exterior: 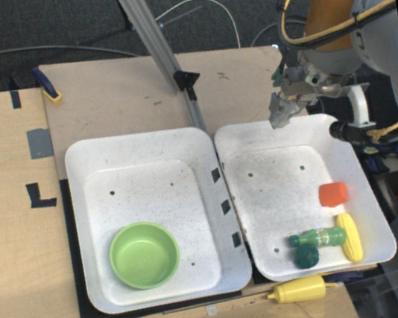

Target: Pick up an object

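Currently gripper [282,114] hovers over right bin [270,135] far rim; jaws' spread unclear, nothing held. Orange block [333,194] lies near bin's right wall, apart from green bottle [316,238] and yellow piece [349,236]. Best: centre above block, descend straight, close squarely.

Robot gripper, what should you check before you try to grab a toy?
1. Toys in the right bin: orange block, banana, green bottle. Ok.
2. Gripper over a toy: not ok, it hangs at the bin's far rim.
3. Block stands apart from the others: ok.
4. Bottle and banana touching: not ok for a clean grab.
5. Fingers ready: cannot tell.
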Controlling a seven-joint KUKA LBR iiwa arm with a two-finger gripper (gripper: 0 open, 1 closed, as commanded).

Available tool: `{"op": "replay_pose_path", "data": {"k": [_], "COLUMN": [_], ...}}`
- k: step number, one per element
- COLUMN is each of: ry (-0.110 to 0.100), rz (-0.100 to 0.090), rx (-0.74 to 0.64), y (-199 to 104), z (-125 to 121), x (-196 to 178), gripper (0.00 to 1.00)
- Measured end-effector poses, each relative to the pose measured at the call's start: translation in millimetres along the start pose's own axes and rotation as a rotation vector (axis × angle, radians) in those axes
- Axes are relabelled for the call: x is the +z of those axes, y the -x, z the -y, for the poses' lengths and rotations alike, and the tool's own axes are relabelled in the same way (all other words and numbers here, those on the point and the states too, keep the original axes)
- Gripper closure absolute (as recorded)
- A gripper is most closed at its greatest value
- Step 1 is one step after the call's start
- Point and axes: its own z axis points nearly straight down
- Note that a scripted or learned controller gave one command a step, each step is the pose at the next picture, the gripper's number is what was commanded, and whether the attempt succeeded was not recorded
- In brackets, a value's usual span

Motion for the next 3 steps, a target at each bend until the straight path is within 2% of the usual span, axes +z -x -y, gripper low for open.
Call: {"op": "replay_pose_path", "data": {"k": [1, 3], "ry": [0.000, -0.001], "rz": [-0.001, -0.001], "rx": [-0.001, -0.002], "y": [-54.3, -181.7], "z": [-9.7, -17.2], "x": [-7.7, 5.8], "gripper": [1.00, 1.00]}}
